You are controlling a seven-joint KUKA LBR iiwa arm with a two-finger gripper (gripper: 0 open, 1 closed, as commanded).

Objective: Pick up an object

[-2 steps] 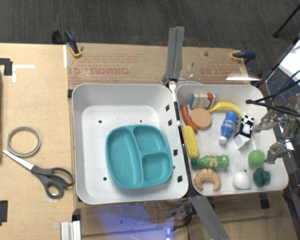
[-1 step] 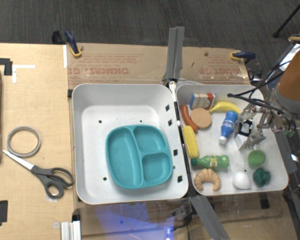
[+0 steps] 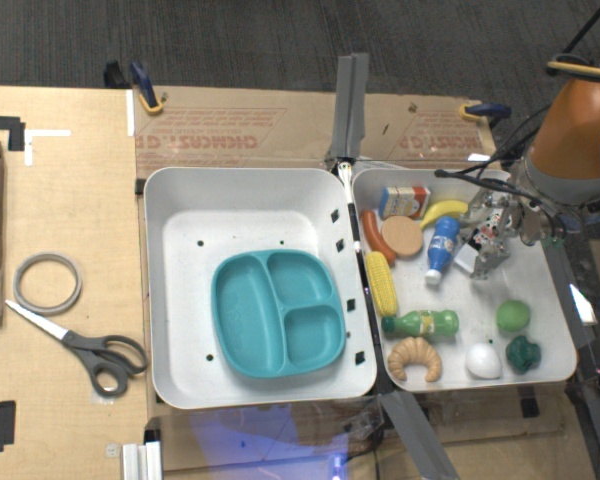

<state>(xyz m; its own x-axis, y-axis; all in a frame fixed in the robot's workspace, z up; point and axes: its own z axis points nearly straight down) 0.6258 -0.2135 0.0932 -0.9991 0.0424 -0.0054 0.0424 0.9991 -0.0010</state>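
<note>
My gripper (image 3: 486, 244) hangs over the upper right part of the right bin (image 3: 558, 298), just right of a blue bottle (image 3: 441, 248) with a white cap. A small grey-white item (image 3: 464, 259) lies beside it at its lower left. Also in this bin are a banana (image 3: 443, 211), a small carton (image 3: 402, 201), a tan round disc (image 3: 402, 236), a red sausage (image 3: 372, 232), a corn cob (image 3: 381, 281), a green bottle (image 3: 421, 322), a croissant (image 3: 416, 358), a white egg (image 3: 484, 360), a green ball (image 3: 513, 315) and a dark green piece (image 3: 523, 353).
The left bin (image 3: 180, 218) holds a teal divided plate (image 3: 278, 311). On the wooden bench to the left lie scissors (image 3: 90, 346) and a tape roll (image 3: 47, 281). The arm's orange band (image 3: 575, 128) rises at the right edge, with cables around it.
</note>
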